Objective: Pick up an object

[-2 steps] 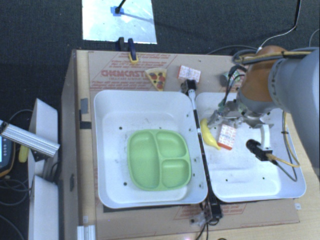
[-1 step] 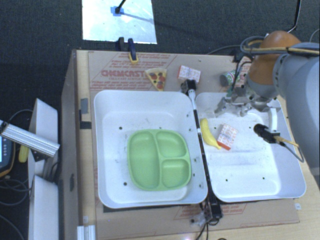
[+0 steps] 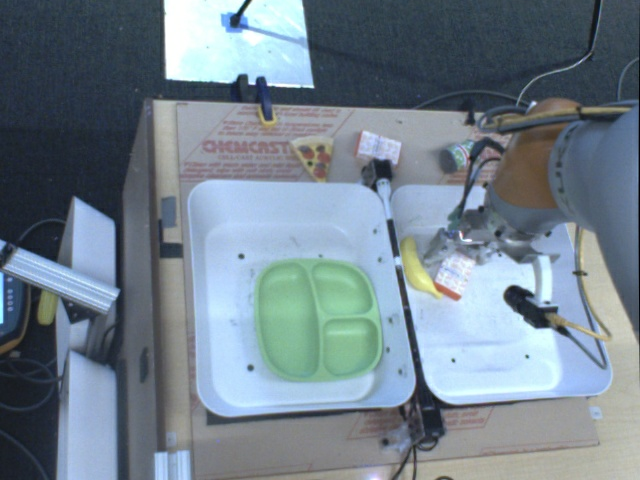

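Observation:
In the right bin (image 3: 500, 368) a yellow banana (image 3: 419, 268) lies against the left wall. Beside it to the right is a small white packet with an orange-red end (image 3: 455, 274). My gripper (image 3: 452, 244) hangs over the upper left part of this bin, just above the packet and right of the banana. Its metal parts hide the top of the packet, so I cannot make out any contact. The left bin (image 3: 220, 268) holds a pale green divided plate (image 3: 318, 318).
On the cardboard behind the bins lie a toy pizza slice (image 3: 315, 156), a small white and red box (image 3: 378, 146) and a small can (image 3: 458, 155). A blue and yellow clamp (image 3: 263, 100) sits at the back edge. The grey arm (image 3: 590, 168) crosses the right bin's far right corner.

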You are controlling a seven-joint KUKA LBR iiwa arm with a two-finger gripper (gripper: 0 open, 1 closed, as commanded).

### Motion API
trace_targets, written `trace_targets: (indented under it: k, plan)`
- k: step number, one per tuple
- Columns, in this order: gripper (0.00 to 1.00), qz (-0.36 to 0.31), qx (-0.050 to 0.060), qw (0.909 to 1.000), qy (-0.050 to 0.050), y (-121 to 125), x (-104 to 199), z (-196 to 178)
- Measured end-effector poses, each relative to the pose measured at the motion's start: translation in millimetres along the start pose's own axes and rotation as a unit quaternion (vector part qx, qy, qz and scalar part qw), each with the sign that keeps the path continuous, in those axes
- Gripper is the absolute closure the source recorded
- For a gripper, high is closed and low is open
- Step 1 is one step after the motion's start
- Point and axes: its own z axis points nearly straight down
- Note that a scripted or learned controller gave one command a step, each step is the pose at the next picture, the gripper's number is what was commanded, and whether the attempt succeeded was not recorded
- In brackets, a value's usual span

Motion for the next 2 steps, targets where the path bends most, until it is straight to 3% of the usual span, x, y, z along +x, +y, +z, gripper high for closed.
trace_targets:
  k: [1,2]
  plan:
    - [1.00,0.000,-0.002,1.0000,0.000,1.0,-0.2,-10.8]
    - [1.00,-0.001,-0.001,1.0000,0.000,-23.1,74.3,-100.9]
